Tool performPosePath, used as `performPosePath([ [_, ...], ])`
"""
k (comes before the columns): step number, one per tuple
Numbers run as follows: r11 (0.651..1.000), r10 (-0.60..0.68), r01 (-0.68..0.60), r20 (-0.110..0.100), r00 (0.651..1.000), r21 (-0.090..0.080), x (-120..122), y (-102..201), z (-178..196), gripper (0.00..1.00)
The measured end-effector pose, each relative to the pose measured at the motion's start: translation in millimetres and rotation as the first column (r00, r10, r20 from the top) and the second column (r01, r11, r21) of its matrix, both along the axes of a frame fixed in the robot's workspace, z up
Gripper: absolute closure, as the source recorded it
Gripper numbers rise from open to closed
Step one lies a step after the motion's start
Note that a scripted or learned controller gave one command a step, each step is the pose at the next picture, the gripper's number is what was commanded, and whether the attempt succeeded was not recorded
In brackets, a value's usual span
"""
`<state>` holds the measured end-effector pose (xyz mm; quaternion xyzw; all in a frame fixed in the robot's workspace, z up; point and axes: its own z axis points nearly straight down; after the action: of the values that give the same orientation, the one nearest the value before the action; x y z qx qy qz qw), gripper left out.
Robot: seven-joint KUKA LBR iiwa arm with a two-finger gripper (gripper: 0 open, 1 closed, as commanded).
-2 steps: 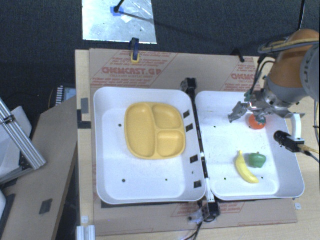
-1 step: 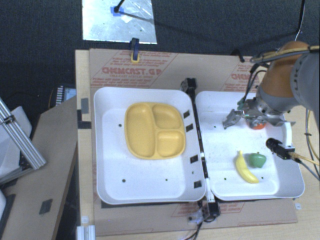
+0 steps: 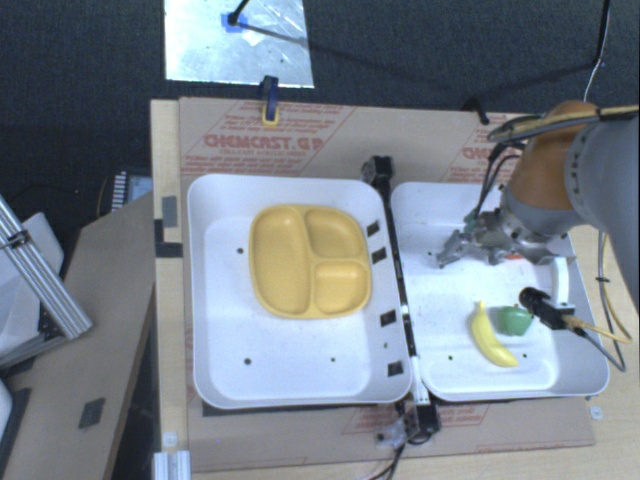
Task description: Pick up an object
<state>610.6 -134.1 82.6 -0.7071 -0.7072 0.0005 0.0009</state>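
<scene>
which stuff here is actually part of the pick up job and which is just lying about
Part of the job:
- gripper, over the right bin
- banana and small green thing, in that bin
- yellow divided plate, in the left bin

Just lying about:
- cardboard sheet under the bins
- silver sheet at the far side
- yellow clip at the cardboard's far edge

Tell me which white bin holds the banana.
The bin under the gripper; the banana lies there, while the other bin holds a yellow divided plate.
</scene>
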Motion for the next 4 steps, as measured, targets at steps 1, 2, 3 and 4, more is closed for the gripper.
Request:
performPosePath([
  [1,1.0,-0.001,0.001,0.006,1.0,-0.002,2,-1,13,1.0],
  [2,1.0,0.004,-0.004,0.008,1.0,-0.002,6,1,57,1.0],
  [3,1.0,0.006,-0.006,0.009,1.0,-0.002,12,5,103,1.0],
  [4,1.0,0.005,-0.005,0.01,1.0,-0.003,14,-5,162,1.0],
])
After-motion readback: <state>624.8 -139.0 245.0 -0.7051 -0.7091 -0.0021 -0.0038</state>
